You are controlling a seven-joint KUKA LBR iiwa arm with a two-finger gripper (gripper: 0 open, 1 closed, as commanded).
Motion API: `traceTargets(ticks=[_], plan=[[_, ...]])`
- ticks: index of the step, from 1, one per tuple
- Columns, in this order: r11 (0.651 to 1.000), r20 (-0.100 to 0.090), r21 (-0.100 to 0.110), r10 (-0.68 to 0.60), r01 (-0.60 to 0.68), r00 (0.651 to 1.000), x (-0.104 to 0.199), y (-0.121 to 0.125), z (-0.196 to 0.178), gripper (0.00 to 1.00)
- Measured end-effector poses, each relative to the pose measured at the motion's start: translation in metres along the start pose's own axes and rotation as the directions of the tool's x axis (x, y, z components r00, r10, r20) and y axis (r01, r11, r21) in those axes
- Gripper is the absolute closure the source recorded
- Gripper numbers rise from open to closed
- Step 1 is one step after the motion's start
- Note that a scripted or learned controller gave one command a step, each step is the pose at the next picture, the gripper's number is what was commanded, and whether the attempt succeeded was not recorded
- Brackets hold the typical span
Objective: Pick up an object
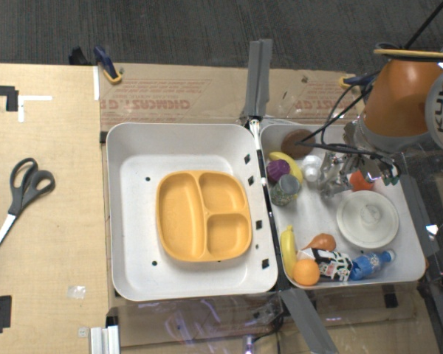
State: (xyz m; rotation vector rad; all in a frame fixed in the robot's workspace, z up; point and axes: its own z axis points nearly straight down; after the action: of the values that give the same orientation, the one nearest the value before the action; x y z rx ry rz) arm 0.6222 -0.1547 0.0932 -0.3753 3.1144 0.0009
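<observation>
My gripper (pixel 334 174) hangs low over the back of the right bin (pixel 314 214), under the orange wrist band (pixel 402 98). It sits just right of a small yellow banana (pixel 289 162), a purple ball (pixel 277 169) and a grey cup (pixel 286 190). A red object (pixel 362 181) lies right beside it. In front of it rests a white bowl (pixel 367 218). Nothing visibly hangs from the gripper.
The bin's front holds a second banana (pixel 287 248), an orange (pixel 306 272), a black-and-white item (pixel 332 265) and a blue bottle (pixel 369 264). A brown object (pixel 299 142) lies at the back. The left bin (pixel 125 198) holds a yellow divided plate (pixel 204 216). Scissors (pixel 22 190) lie on the bench.
</observation>
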Motion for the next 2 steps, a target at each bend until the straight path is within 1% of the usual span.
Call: traceTargets(ticks=[1,2], plan=[[0.990,0.005,0.002,0.138,-0.138,0.990,-0.030,-0.040,-0.002,1.00],[0.976,0.009,-0.004,-0.218,0.218,0.976,-0.026,-0.068,-0.003,1.00]])
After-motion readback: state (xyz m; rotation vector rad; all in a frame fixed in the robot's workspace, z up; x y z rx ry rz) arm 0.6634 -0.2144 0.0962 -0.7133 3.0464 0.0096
